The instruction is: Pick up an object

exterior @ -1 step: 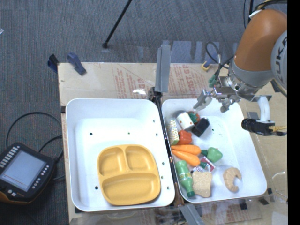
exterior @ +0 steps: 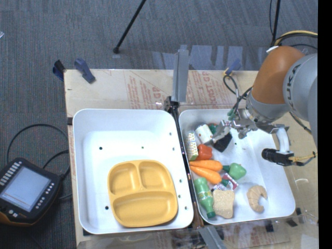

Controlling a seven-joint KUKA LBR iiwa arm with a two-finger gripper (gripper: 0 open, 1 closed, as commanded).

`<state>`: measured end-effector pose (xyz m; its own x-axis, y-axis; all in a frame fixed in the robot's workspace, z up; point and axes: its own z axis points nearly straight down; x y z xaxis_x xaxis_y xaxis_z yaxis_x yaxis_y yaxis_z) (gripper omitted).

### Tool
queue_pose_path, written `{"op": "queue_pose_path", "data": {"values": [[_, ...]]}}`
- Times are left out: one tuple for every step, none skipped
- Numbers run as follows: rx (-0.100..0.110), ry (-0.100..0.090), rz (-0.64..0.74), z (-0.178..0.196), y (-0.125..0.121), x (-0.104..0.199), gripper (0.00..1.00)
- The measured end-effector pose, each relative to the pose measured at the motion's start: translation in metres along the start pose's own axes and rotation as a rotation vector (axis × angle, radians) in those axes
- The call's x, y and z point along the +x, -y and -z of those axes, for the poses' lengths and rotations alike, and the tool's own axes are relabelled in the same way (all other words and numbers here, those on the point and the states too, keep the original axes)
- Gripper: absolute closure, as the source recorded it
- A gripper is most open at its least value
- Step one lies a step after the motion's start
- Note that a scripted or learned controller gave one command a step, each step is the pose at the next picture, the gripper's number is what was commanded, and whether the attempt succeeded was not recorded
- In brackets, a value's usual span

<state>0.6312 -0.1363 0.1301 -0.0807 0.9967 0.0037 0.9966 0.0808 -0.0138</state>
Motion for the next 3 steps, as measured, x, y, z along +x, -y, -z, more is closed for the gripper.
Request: {"op": "queue_pose_path", "data": {"values": [[-0.011,0.002,-0.075,-0.043,-0.011,-0.004,0.0],[-0.003,0.0,-0.08,-0.038,-0.009,-0.006,1.0],[-0.011,0.003,0.055,0.016,-0.006,0.017,1.0]]}}
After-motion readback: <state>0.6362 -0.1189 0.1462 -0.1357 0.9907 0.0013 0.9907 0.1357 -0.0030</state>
